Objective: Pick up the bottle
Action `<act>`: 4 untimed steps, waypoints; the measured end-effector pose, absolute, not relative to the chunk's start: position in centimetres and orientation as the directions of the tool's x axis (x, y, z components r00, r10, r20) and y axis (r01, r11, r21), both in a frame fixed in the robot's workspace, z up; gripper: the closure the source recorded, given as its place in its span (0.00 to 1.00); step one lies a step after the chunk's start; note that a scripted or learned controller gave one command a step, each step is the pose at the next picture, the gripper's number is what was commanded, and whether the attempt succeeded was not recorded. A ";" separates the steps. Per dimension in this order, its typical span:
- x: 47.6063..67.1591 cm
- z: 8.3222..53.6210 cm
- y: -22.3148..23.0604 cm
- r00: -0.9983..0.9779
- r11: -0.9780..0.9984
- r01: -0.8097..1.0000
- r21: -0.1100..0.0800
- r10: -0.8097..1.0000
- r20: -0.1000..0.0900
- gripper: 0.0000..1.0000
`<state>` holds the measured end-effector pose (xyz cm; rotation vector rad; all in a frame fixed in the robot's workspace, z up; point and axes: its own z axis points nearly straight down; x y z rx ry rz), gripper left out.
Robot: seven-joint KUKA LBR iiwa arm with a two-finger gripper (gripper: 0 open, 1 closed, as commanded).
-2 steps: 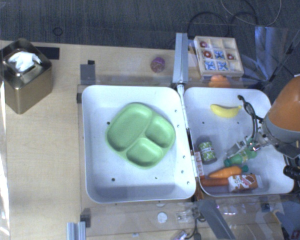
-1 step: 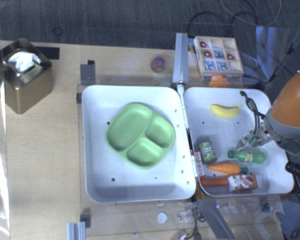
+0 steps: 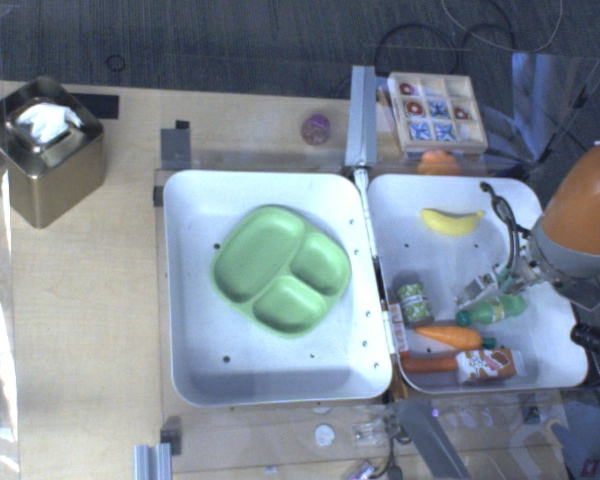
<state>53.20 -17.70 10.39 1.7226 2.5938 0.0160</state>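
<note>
Camera view: green bottle [image 3: 493, 310] lying on its side in the right bin [image 3: 550, 358], just above the carrot [image 3: 446, 336] and near the small can [image 3: 413, 302]. Gripper [image 3: 488, 286] is poised at the bottle's neck end; whether it is open or gripping cannot be told. Judged step: the grasp. Next comes a firm closure, then a lift.

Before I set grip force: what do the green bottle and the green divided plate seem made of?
Small green bottle: looks like glossy plastic, with a bright highlight on its side. Green three-compartment plate: probably moulded plastic, matte, with an even colour and soft rounded ridges. Neither is certain from this view.
</note>
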 end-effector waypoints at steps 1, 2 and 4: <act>50.3 9.0 -16.9 -0.322 0.322 0.946 0.018 0.947 -0.010 0.00; 49.3 9.0 -17.7 0.154 -0.154 0.988 0.019 0.988 -0.002 0.00; 49.2 9.0 -19.8 0.139 -0.139 0.990 0.014 0.990 -0.001 0.00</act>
